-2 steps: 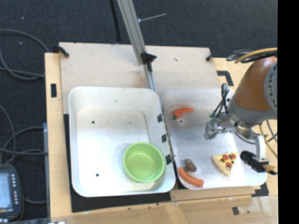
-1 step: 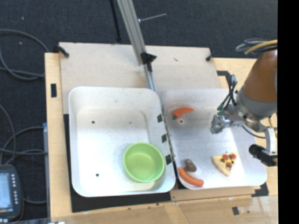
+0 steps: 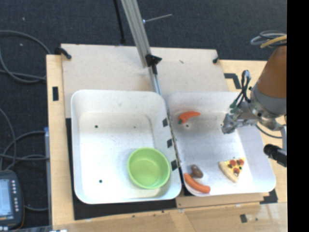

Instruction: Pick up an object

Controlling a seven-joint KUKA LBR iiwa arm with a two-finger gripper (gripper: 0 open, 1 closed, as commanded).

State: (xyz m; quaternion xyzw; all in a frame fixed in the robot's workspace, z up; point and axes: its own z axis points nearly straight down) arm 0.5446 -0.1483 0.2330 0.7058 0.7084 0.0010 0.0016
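Four items in right bin (image 3: 251, 185): carrot (image 3: 188, 115), pizza slice (image 3: 232, 168), sausage (image 3: 197, 183), brown lump (image 3: 196, 170); gripper (image 3: 228, 126) above mid-bin, fingers' spread indiscernible; advise descending squarely over one isolated item, pizza slice likeliest.

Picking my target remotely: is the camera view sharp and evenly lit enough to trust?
Camera view: soft and low-resolution; small toys like the pizza slice lack fine detail. Lighting is even, without harsh glare on the right bin. The gripper looks blurred and casts a faint shadow.
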